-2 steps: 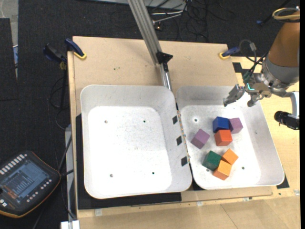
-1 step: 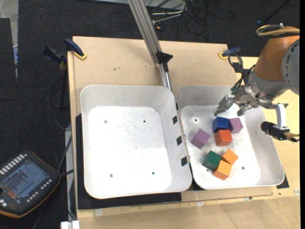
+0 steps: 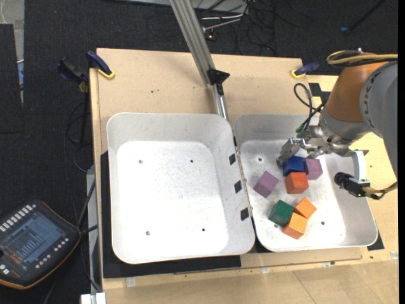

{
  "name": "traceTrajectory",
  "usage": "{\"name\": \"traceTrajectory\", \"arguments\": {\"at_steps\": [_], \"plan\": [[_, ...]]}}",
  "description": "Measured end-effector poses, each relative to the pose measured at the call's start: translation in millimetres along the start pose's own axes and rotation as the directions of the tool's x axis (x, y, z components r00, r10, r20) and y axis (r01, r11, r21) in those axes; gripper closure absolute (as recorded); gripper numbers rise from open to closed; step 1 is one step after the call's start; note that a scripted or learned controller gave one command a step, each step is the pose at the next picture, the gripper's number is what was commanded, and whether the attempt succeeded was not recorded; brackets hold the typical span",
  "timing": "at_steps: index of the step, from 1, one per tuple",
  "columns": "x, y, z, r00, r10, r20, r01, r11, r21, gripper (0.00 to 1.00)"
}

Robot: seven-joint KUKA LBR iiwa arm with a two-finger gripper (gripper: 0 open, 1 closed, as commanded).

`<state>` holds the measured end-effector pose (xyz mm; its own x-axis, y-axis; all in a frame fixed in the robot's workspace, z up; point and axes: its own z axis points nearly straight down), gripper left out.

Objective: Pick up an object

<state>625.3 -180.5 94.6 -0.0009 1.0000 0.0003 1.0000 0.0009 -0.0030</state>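
gripper point(image 3: 296, 152) sits low in the right bin point(image 3: 354, 233), right on the blue block point(image 3: 295, 165) by the red-orange cube point(image 3: 296, 182); can't tell if it's clamped

The 2 bins, left point(image 3: 171, 189) and right point(image 3: 354, 230), look like smooth, faintly glossy white plastic with dark speckling. The bench point(image 3: 164, 84) is matt pale wood board. The blocks, such as the purple one point(image 3: 266, 183), are matt and painted.

The arm point(image 3: 370, 100) runs off the right edge — pincer point(image 3: 297, 149) tips hidden behind the blue block point(image 3: 294, 165).
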Motion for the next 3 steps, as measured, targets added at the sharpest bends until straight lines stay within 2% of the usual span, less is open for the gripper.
{"name": "traceTrajectory", "arguments": {"at_steps": [1,2,3], "plan": [[-0.2,1.8,-12.4,1.000,-0.001,0.002,0.001,1.000,-0.006,1.00],[-1.0,-5.1,-72.2,1.000,0.001,0.003,-0.001,1.000,-0.010,1.00],[-0.8,3.2,-134.7,1.000,-0.002,0.003,0.003,1.000,-0.011,1.00]]}}
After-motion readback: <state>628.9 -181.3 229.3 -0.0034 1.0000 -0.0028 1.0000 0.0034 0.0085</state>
